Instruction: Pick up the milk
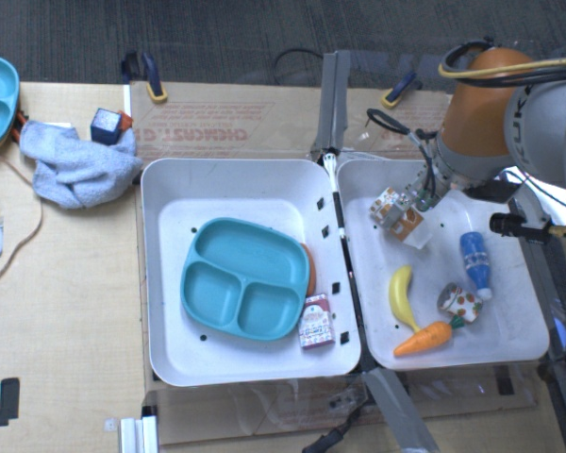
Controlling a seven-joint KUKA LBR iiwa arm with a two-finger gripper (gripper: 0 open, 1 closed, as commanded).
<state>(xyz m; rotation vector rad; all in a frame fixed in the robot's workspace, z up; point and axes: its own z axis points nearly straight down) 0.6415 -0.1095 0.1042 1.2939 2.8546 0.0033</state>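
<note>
Gripping the milk carton (397, 213), jaws (421, 196) closed on its top in the right bin (519, 347). Banana (400, 296) lies nearby.

A teal divided plate (246, 276), a yellow banana (401, 295), an orange carrot (423, 339) and a blue bottle (474, 262).
</note>
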